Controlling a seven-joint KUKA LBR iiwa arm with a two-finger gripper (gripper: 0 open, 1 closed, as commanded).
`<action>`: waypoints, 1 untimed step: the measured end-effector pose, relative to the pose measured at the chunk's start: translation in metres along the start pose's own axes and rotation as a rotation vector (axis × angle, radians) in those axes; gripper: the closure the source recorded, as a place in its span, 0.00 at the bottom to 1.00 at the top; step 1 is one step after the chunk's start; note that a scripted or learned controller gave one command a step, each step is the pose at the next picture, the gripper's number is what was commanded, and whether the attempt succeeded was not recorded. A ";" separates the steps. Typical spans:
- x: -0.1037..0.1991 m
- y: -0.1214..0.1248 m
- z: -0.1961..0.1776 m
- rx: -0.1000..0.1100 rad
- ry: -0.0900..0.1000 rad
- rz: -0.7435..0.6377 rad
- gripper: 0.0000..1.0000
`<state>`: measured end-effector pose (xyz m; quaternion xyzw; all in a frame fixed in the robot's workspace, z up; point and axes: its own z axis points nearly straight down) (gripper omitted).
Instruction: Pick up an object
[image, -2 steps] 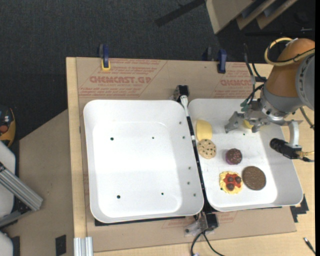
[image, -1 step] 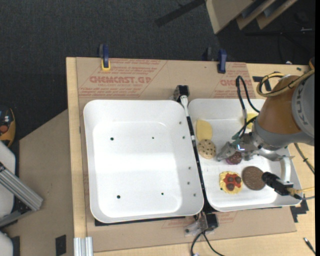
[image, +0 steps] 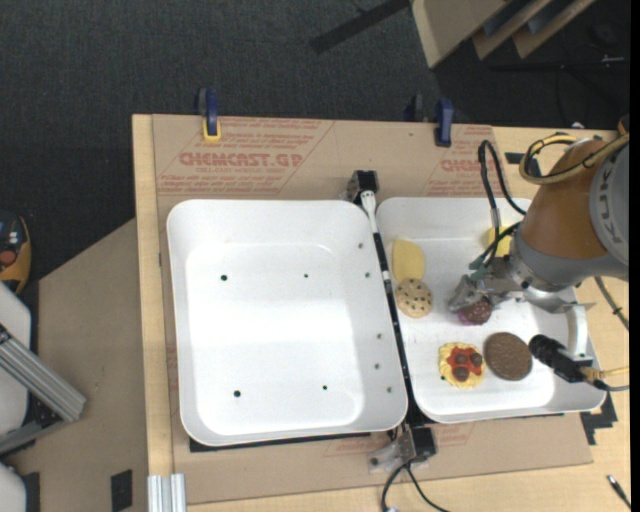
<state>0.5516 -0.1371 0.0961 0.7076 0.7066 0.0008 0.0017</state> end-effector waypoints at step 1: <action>0.078 0.067 -0.095 -0.010 0.001 -0.011 1.00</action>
